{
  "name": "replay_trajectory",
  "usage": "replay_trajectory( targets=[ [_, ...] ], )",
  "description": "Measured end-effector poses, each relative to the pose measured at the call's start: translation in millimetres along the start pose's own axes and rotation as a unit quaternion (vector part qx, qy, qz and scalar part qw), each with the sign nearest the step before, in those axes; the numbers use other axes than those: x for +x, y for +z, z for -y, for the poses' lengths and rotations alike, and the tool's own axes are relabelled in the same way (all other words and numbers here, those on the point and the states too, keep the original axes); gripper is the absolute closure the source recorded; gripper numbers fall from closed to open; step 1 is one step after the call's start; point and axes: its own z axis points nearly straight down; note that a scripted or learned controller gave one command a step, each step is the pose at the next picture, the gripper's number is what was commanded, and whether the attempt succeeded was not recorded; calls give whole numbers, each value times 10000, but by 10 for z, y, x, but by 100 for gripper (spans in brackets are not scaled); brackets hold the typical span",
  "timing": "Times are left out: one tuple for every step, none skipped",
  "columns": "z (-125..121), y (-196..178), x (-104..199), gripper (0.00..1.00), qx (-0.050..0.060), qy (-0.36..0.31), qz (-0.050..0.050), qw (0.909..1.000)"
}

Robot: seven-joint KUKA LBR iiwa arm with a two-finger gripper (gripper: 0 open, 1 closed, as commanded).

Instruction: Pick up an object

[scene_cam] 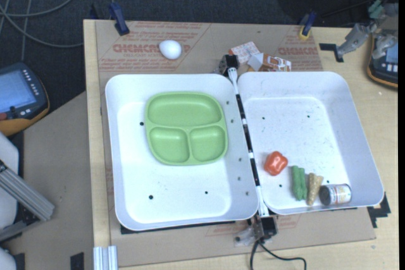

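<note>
Your candidates sit in the right-hand white bin (pixel 354 136), gathered in its lower right part. A small orange-red rounded toy vegetable (pixel 275 163) lies a little apart, up and to the left of the rest. Below and to its right, a green stubby stick-shaped piece (pixel 297 182), a tan cone-shaped piece (pixel 314 188) and a small metal can lying on its side (pixel 335 194) crowd together, touching or nearly so, with the can close against the bin's lower wall.

You cannot tell from this picture whether the fingers are released or clenched, so confirm that they are spread before you descend.

Judging by the layout, the orange-red toy vegetable is your best target: it has bare bin floor all around it, so the fingers can come straight down on either side without nudging a neighbour. Centre over it and close across its narrower width. The can would likely roll, and the green and tan pieces are too tightly packed for a clean straddle.

The left-hand white bin (pixel 126 186) holds a light green divided plastic plate (pixel 187 127), which is flat and wide, a poor grasp. A white egg-shaped object (pixel 169 49) and some crumpled wrappers (pixel 259 60) lie on the table (pixel 95 136) above the bins; leave them alone.
</note>
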Motion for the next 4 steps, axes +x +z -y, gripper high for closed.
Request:
replay_trajectory(
  targets=[
    [300,1379,269,0,24,5,-14,10000],
    [1694,1135,393,0,17,10,-11,10000],
    [1827,2132,1195,0,14,3,-12,10000],
    [1889,2132,1109,0,26,5,-18,10000]
  ],
)
